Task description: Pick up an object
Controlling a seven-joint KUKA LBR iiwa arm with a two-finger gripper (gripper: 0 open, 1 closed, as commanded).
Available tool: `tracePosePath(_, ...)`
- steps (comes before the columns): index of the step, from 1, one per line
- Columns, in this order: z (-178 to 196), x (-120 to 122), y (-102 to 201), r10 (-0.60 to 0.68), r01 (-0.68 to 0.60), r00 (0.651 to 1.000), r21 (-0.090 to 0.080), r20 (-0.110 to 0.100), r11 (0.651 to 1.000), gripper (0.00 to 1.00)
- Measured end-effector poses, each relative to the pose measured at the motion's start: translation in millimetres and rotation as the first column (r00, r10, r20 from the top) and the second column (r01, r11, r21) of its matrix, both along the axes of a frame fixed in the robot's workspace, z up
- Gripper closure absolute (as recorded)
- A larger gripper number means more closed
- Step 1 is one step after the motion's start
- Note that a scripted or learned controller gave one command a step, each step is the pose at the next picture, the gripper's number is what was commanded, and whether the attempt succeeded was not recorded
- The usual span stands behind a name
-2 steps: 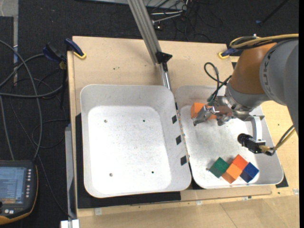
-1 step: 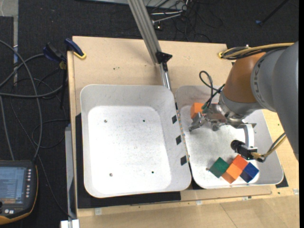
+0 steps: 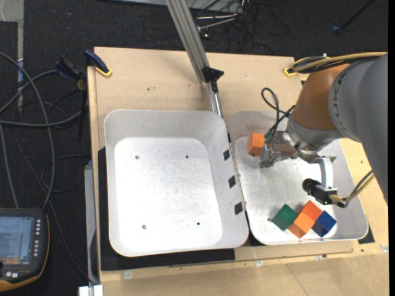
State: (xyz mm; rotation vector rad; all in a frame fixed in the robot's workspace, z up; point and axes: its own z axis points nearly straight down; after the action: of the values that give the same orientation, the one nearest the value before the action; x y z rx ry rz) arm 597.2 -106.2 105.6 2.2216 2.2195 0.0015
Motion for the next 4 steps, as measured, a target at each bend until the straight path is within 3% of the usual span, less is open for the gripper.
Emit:
tracePosePath(3,151.9,-4.7,-13.5,0.002,-0.002,1.000,-0.002,0.007,1.000,1.00)
tracePosePath(4,153.1,-21.0,43.8,0.009,-0.009,1.000,0.002,-0.002,1.000,1.00)
